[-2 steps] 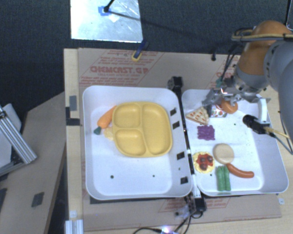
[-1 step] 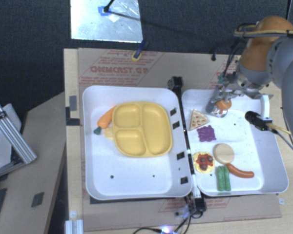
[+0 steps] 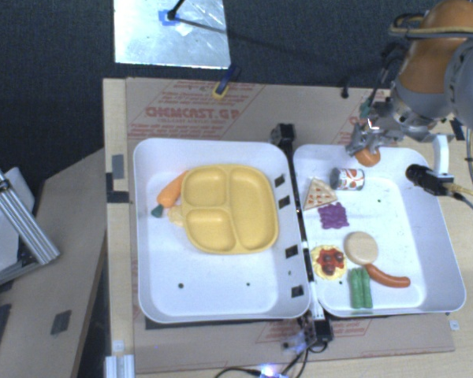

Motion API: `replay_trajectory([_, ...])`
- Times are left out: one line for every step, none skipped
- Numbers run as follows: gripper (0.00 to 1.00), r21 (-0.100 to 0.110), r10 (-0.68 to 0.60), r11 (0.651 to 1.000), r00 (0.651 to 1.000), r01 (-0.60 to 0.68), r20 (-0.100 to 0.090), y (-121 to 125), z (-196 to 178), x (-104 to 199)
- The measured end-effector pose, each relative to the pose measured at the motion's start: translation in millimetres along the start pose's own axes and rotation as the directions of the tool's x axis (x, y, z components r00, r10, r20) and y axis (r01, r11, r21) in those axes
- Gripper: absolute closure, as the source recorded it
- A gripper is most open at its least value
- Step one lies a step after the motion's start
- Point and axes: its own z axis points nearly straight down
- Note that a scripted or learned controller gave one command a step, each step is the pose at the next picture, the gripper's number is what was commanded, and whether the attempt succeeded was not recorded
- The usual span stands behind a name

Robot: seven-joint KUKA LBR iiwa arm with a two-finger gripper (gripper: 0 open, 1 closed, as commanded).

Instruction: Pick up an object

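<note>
Gripper (image 3: 368, 142) of the grey KUKA arm hangs over the far edge of the right-hand shallow white bin (image 3: 433, 235), fingers closed on a small round orange object (image 3: 368, 157) that shows just beneath them. Near it lie a red-and-silver can (image 3: 349, 179), a triangular pizza slice (image 3: 319, 193), purple grapes (image 3: 333, 215), a tan bun (image 3: 361, 247), a sausage (image 3: 386, 276) and green beans (image 3: 360, 287). The left bin (image 3: 154, 235) holds a yellow divided plate (image 3: 225, 209) over an orange carrot (image 3: 170, 190). Judged best: lift straight up, slowly, clear of the bin's rim, since the grip looks shallow.
</note>
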Motion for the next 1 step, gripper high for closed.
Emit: replay_trajectory([1.0,0.003,0.0,1.0,1.0,0.0,0.0,1.5,-31.4,0.1])
